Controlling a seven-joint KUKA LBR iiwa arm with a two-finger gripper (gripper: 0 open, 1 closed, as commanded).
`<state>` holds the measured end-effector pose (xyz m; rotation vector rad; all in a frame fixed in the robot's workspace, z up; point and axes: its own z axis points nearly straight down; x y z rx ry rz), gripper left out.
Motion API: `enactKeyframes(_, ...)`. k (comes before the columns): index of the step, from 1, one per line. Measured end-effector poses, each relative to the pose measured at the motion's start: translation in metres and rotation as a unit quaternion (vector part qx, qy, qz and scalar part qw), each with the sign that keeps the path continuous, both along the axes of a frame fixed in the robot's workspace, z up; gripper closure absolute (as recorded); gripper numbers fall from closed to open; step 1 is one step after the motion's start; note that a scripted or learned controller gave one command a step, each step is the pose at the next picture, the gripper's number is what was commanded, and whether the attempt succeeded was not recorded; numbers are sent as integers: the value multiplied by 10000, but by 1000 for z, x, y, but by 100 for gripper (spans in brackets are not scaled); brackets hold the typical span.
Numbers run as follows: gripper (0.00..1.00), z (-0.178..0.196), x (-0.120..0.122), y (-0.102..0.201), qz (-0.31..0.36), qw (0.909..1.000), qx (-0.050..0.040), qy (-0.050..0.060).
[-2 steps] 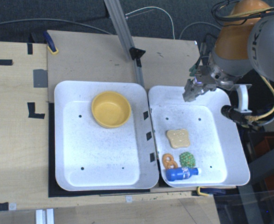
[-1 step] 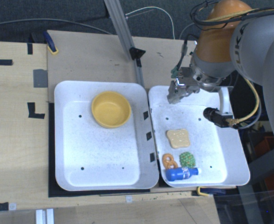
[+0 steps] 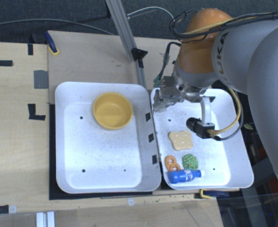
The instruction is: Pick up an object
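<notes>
Lying loose in the right white bin (image 3: 224, 174) are a pale toast-shaped slice (image 3: 180, 139), a small pretzel (image 3: 171, 162), a green knobbly ball (image 3: 190, 161) and a blue bottle (image 3: 184, 175), clustered near its front-left. A yellow bowl (image 3: 112, 110) sits alone in the left bin (image 3: 73, 169). The gripper (image 3: 161, 100) hangs at the back-left corner, apart from the slice; its grasp state cannot be told.

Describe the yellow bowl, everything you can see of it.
The yellow bowl is round and plain, a matte mustard yellow that looks like plastic. It stands upright, open side up, with nothing visible inside. It rests on the floor of the left bin, toward that bin's far side and slightly right of its middle. Nothing else touches it; the gripper is over the right bin, apart from it.
</notes>
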<state>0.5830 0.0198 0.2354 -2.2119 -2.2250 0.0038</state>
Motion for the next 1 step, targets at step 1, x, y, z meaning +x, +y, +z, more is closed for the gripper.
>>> enactKeyframes(1, 100, -13, -14, 46, -1, 10000, -2, 0)
